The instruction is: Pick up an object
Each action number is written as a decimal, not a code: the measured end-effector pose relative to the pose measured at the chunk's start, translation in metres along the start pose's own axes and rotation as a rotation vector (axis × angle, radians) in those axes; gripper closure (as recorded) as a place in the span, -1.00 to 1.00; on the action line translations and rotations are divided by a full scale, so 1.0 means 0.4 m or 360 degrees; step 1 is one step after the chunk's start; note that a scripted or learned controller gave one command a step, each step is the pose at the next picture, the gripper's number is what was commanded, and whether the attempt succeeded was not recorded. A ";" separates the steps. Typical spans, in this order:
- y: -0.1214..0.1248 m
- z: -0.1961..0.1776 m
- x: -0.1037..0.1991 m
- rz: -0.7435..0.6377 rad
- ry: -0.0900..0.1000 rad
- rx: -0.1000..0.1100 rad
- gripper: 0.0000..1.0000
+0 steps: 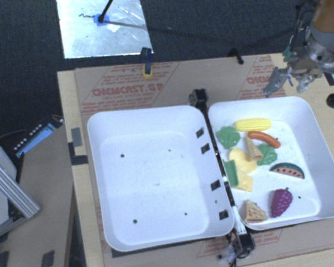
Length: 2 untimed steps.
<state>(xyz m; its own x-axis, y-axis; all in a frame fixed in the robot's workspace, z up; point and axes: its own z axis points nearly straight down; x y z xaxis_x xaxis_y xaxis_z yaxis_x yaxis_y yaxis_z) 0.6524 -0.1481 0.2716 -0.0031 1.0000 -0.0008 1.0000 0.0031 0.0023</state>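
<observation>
Tool [289, 81] spread and unladen above the far edge of the right bin [319, 135], toy foods such as the grapes [280, 201] untouched, pick not yet begun.

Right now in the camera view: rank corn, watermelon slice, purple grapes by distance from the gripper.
Gripper hangs above the right bin's far edge.
1. Corn, far end of the bin.
2. Watermelon slice, right of middle.
3. Purple grapes, near end.
</observation>
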 end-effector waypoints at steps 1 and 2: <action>-0.022 0.477 0.172 -0.0006 0.0006 0.0009 -1.00; -0.019 0.441 0.165 -0.0003 0.0001 -0.0002 1.00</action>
<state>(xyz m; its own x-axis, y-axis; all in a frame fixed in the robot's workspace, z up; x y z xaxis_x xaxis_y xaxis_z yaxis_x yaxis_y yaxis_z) 0.6450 -0.0825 0.0953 -0.0048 1.0000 -0.0001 1.0000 0.0048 0.0039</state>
